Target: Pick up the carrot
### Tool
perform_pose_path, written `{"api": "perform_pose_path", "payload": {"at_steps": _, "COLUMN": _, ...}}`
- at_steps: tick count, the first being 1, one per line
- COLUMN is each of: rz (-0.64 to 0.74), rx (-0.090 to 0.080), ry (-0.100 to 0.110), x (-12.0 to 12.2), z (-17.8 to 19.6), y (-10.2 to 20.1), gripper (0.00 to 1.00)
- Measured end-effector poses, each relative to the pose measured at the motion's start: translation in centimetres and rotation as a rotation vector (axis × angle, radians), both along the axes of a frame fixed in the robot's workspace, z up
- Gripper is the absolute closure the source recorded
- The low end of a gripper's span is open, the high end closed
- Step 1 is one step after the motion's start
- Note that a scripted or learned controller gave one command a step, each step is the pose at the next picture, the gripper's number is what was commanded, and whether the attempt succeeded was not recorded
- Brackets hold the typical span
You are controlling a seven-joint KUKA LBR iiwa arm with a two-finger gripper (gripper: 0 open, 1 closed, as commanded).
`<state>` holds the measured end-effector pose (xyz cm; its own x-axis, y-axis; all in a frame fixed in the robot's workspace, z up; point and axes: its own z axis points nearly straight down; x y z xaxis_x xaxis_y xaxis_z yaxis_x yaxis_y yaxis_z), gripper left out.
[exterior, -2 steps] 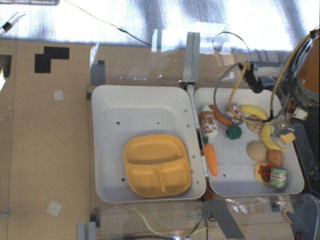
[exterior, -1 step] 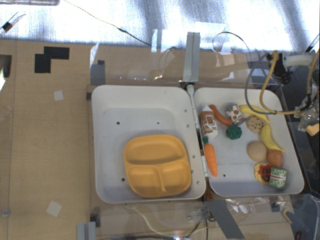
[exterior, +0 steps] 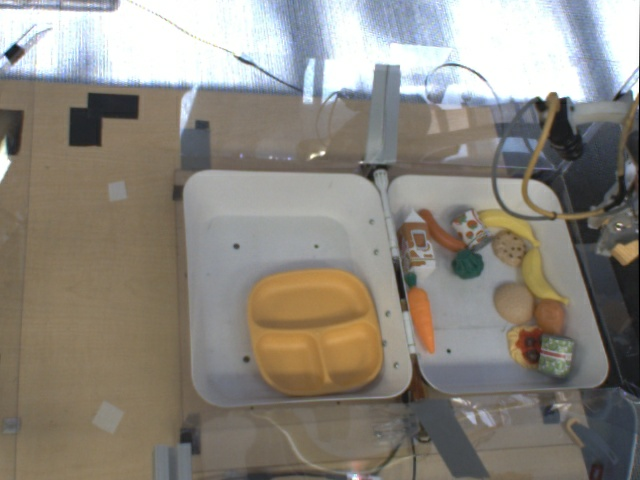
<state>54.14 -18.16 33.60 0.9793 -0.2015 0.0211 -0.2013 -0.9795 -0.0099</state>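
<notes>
**Table, two bins side by side**

Pale wood-grain table [exterior: 90, 298]. Two shallow white bins rest on it, edges meeting along a centre seam. Left bin [exterior: 215, 268] nearer the open tabletop; right bin [exterior: 590, 368] toward the far side. Black blocky marks [exterior: 102, 118] on the table surface at upper left. Two small pale square patches stuck flat: one [exterior: 118, 190] left of the bins, another [exterior: 108, 417] lower down. Grey brackets [exterior: 194, 148] sit at the left bin's corners.
</notes>
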Motion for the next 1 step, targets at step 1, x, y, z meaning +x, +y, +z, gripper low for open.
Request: {"api": "perform_pose_path", "payload": {"at_steps": 1, "rz": 0.001, "rx": -0.004, "ry": 0.008, "x": 3.48, "z": 5.61, "y": -2.47, "gripper": 1.00}}
